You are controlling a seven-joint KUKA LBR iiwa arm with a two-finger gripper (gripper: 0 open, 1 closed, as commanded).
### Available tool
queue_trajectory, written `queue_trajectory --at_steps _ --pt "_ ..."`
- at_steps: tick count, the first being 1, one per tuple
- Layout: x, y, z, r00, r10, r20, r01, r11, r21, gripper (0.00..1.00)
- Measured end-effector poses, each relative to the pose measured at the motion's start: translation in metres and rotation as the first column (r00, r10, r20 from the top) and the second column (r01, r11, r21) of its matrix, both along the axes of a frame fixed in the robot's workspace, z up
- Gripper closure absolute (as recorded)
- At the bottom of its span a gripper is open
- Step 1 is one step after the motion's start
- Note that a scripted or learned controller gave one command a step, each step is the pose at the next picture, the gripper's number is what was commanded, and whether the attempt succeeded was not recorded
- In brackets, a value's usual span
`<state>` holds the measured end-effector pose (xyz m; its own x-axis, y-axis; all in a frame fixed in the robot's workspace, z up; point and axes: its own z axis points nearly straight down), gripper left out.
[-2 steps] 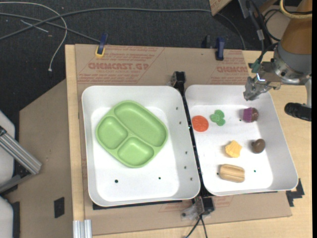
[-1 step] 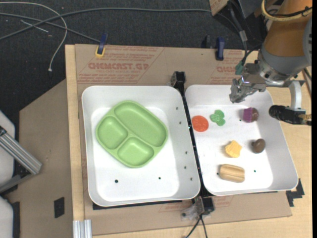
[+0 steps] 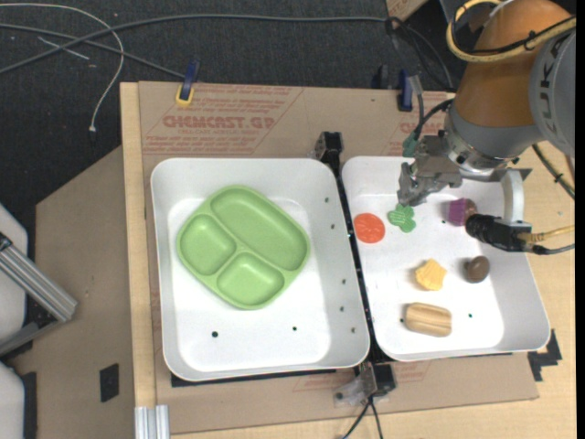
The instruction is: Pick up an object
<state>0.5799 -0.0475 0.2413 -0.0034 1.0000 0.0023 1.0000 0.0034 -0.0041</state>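
Note:
My gripper (image 3: 409, 197) hangs over the back of the right bin (image 3: 512, 337), its tips just above a small green toy (image 3: 401, 218). An orange-red disc (image 3: 369, 229) lies to the left of the green toy. A purple piece (image 3: 456, 211) lies to the right, partly behind the arm's black fitting. Nearer the front lie a yellow chunk (image 3: 430, 274), a dark brown ball (image 3: 475, 269) and a tan bread-like roll (image 3: 428, 319).
The left bin (image 3: 183, 337) holds a green divided plate (image 3: 242, 245). A black clamp (image 3: 328, 144) sits at the back between the bins. The arm's orange band and grey body cover the right bin's back right corner. Cables trail on the dark floor behind the bench.

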Motion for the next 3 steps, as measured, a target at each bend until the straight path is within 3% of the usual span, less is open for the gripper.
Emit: queue_trajectory --at_steps 1,3 --pt "-0.007 0.047 -0.006 1.000 0.001 0.001 -0.001 1.000 0.000 1.00" --pt "-0.045 0.140 -0.004 1.000 0.002 0.001 -0.002 1.000 0.000 1.00"
